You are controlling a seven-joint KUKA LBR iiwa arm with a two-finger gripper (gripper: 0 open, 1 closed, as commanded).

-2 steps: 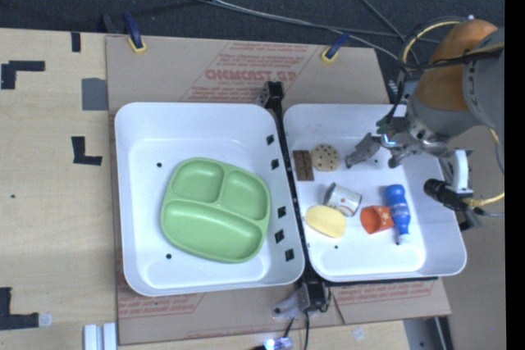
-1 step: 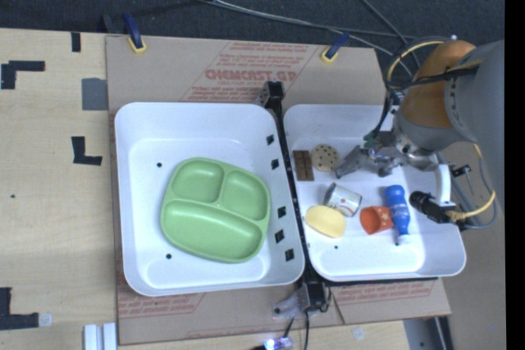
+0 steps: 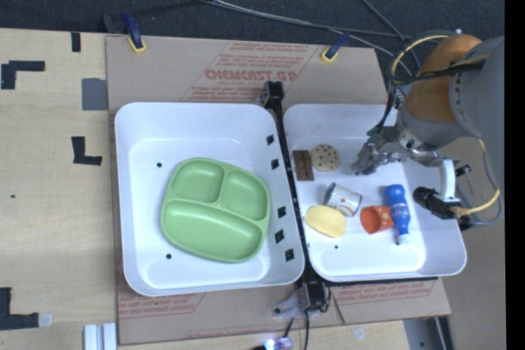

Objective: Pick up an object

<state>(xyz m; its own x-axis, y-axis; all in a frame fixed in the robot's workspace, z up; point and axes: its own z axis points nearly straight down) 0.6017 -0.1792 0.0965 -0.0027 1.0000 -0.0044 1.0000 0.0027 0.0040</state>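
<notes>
The right bin (image 3: 353, 258) holds several small objects: a round cookie (image 3: 326, 156), a brown chocolate bar (image 3: 303, 165), a silver can (image 3: 343, 198) lying on its side, a yellow lemon-like piece (image 3: 326, 220), a red cup (image 3: 376, 219) and a blue bottle (image 3: 398, 210). My gripper (image 3: 368, 159) hangs over the upper middle of this bin, right of the cookie and above the can. Nothing shows between its fingers. The grey arm with its orange band (image 3: 439, 86) comes in from the right.
The left bin (image 3: 139, 135) holds a green divided plate (image 3: 216, 209). A black divider (image 3: 283, 168) runs between the bins. Cardboard (image 3: 238, 70) lies under both. Cables (image 3: 246, 8) cross the dark floor behind.
</notes>
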